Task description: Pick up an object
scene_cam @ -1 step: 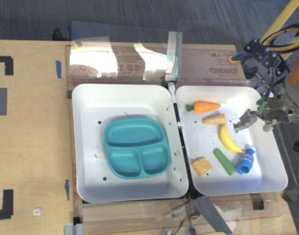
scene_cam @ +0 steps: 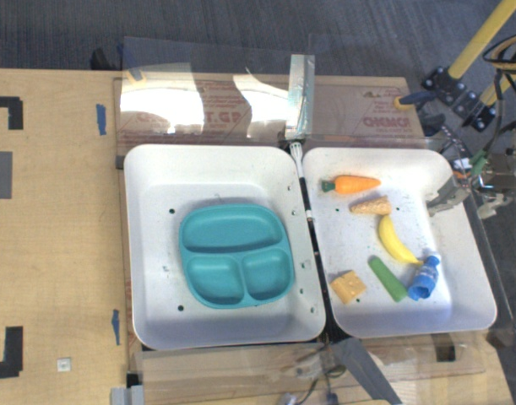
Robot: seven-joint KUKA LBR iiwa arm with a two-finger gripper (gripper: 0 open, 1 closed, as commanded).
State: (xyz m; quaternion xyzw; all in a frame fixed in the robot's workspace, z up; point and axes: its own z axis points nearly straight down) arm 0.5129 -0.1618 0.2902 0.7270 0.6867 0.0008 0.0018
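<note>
Two shallow white bins sit side by side on the bench. The left bin (scene_cam: 148, 175) holds a teal divided plate (scene_cam: 235, 254) lying flat near its middle, with one long compartment toward the far edge and two smaller ones toward the near edge. The right bin (scene_cam: 469, 298) carries the loose items: an orange toy carrot (scene_cam: 355, 185) with a green top lies near the far edge, just beside a tan bread-like piece (scene_cam: 371, 205); a yellow banana (scene_cam: 394, 241) curves through the middle; a green stick-shaped piece (scene_cam: 387, 278) lies slantwise toward the near edge, with a blue bottle-like object (scene_cam: 423, 278) just beside it toward the near right corner, next to the banana's lower tip. A small tan waffle-like square (scene_cam: 348, 287) rests near the near left corner. The gripper (scene_cam: 450, 194) hangs at the right bin's right edge, near the far right corner, apart from every item; whether it is spread or pressed together cannot be told here.
</note>
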